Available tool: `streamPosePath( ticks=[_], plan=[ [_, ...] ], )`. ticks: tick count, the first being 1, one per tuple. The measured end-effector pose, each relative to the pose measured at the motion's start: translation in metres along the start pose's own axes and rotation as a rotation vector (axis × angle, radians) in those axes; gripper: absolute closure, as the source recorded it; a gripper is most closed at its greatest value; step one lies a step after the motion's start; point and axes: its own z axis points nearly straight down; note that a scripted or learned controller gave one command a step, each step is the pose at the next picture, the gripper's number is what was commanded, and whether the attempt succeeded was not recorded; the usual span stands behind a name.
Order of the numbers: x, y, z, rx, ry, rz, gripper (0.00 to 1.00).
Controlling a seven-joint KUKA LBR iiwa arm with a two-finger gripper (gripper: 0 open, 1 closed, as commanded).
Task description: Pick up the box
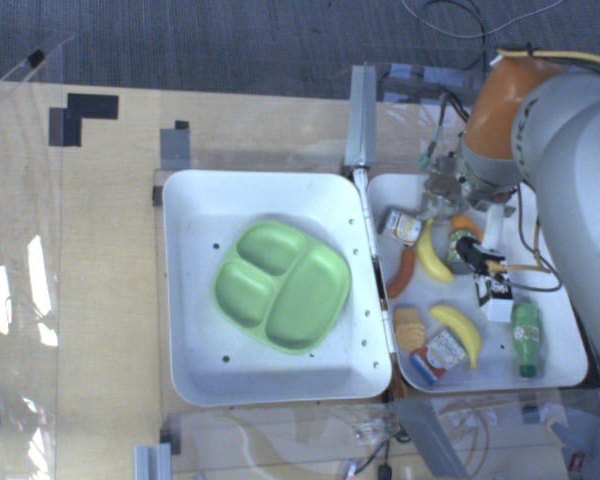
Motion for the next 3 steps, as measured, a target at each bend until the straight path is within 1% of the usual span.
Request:
streamPosePath(
  ticks=[1,2,3],
  plan=[
    [0.022,-0.001,-0.087,0.007,-0.002,0.094,1.0],
    [0.003,-0.017,0.01,0.002,-0.001,0.101,1.0],
    [0.002,-0.018,0.011,0.004,-0.001,0.102,0.0]
  ],
)
